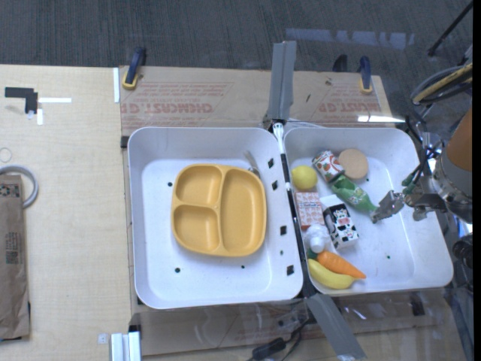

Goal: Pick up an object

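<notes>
The right bin (421,265) holds a cluster of small objects on its left side. Among them are a yellow lemon (304,177), a strawberry-print can (325,164), a tan round bun (352,164), a green bottle-like item (353,195) and a black-and-white carton (340,225). A red-and-white packet (307,207), a carrot (340,265) and a banana (329,277) lie there too. My gripper (400,209) hangs over the bin's right half, just right of the green item. It is open, with nothing between its fingers.
The left bin (150,277) carries a yellow divided plate (219,209). A grey divider (283,81) runs between the bins at the back. Cardboard (195,100) lies behind both bins. A brown paper bag (13,254) rests at the far left of the bench.
</notes>
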Robot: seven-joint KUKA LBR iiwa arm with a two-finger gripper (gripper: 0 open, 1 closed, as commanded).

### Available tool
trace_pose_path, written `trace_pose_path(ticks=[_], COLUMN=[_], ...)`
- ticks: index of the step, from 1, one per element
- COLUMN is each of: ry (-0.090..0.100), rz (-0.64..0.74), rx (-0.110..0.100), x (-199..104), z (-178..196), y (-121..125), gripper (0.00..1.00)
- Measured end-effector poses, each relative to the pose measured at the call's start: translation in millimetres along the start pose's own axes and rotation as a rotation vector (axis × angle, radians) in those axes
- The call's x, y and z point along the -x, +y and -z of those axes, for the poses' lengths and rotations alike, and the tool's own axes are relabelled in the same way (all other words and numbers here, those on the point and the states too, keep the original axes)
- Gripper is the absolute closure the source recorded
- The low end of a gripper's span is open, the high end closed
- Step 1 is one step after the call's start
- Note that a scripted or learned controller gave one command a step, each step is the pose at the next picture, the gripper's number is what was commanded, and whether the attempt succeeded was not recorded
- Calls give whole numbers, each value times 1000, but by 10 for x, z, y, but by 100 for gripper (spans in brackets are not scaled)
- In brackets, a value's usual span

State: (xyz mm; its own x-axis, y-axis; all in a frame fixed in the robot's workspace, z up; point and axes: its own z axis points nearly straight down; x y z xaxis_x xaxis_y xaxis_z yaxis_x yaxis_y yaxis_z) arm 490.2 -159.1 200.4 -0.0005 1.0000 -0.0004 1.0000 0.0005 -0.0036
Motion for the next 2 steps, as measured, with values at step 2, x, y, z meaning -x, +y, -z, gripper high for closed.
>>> trace_pose_path(ticks=[2], ry=[-1], rz=[130], rx=[4], x=[-600], z=[-1084], y=[688], gripper=[0])
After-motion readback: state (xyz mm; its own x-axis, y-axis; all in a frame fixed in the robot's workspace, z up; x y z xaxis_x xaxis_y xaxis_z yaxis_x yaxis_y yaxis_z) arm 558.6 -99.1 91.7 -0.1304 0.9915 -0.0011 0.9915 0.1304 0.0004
